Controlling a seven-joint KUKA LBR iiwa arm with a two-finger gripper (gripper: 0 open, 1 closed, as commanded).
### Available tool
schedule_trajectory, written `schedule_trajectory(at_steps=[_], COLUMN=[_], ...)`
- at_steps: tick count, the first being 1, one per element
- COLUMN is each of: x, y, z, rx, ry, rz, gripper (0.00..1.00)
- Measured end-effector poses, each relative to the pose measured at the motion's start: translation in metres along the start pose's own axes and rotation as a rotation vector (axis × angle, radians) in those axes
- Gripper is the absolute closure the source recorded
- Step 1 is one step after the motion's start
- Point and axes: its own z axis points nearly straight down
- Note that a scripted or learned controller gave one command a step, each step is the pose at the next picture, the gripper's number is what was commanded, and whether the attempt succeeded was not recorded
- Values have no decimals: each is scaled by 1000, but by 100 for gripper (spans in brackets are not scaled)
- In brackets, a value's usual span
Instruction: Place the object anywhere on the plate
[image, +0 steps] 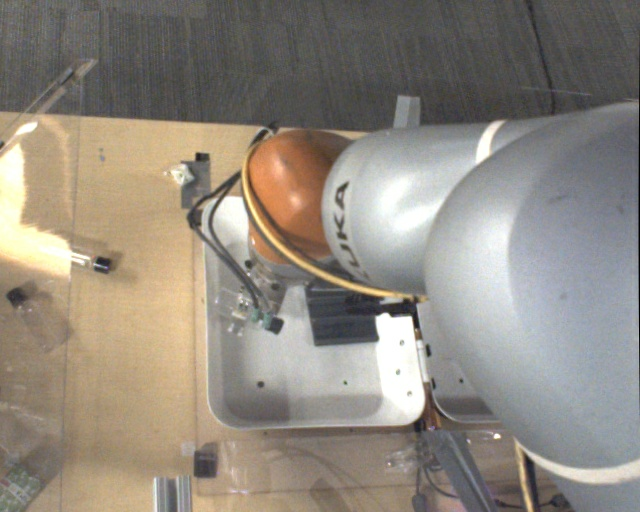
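My grey arm with its orange band (290, 195) reaches in from the right and covers most of the bench. The gripper (245, 310) hangs low over the upper left part of the left white bin (300, 395). A small dark green piece (269, 322) sits right at the gripper's tip; whether it is held or lying on the bin floor is unclear. A dark grey rectangular block (342, 315) shows just to the right of the gripper, under the arm.
Only a corner of the right bin (455, 395) peeks out below the arm. Black cables (215, 215) loop off the wrist to the left. Small loose parts (100, 264) lie on the wooden bench left of the bins.
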Motion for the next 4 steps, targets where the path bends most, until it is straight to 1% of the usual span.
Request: schedule_trajectory(at_steps=[1,2,3,4], x=[-10,-100,-100,-101], y=[5,42,42,44], z=[-73,-52,-80,-93], rx=[-5,-3,-4,-10], ry=[-5,-2,-3,-11], rz=[-595,-580,-193,-195], gripper=[100,100,100,100])
